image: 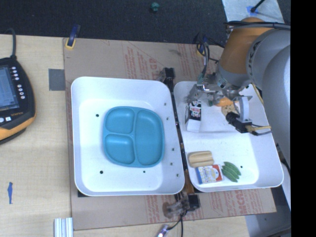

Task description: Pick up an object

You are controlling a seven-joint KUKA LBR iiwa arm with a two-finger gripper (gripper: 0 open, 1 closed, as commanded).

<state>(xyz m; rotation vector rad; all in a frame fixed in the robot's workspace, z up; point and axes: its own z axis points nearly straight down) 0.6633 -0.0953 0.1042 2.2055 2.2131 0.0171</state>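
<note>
The right bin [264, 154] holds a tan bread-like block [201, 158], a red and white packet [209, 174] and a green pod-shaped toy [231, 171] along its near side. A small orange object [224, 102] peeks out beside the wrist at the bin's far end. My gripper [194, 111] reaches down at the far left corner of this bin, close to the wall between the bins. None of the near-side objects touches it. The arm's wrist covers the far part of the bin.
The left bin [84, 132] carries a blue divided plate [133, 136] in its middle. A teach pendant [14, 98] lies on the bench at far left. A blue clip [72, 36] sits at the cardboard's far left corner. The bulky arm [264, 58] overhangs the right bin's far right.
</note>
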